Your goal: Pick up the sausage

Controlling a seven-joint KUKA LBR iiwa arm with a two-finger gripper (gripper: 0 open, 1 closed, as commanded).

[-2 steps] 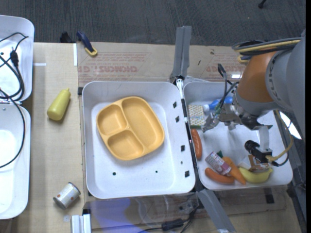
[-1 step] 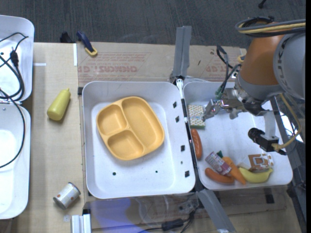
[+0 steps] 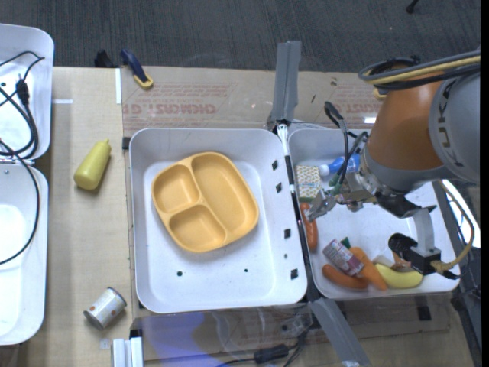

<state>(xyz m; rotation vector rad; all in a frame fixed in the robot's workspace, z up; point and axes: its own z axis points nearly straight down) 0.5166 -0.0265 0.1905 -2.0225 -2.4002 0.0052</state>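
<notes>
The claw [image 3: 317, 207] is seen with its fingers spread and nothing pinched, just above the sausage [image 3: 311, 232], which lies tight along the bin wall [image 3: 299, 228]. A finger could be jammed against that wall — little room is left there; open floor is offered only to the right.

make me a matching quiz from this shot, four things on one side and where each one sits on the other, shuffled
Things:
1. yellow divided plate
2. mustard bottle
3. small can
4. banana

Places:
A. on the bench, near the left bin's front left corner
B. in the right bin, near its front edge
C. in the left bin
D. on the bench, left of the left bin, toward the back

Pairs: 1-C, 2-D, 3-A, 4-B
</notes>
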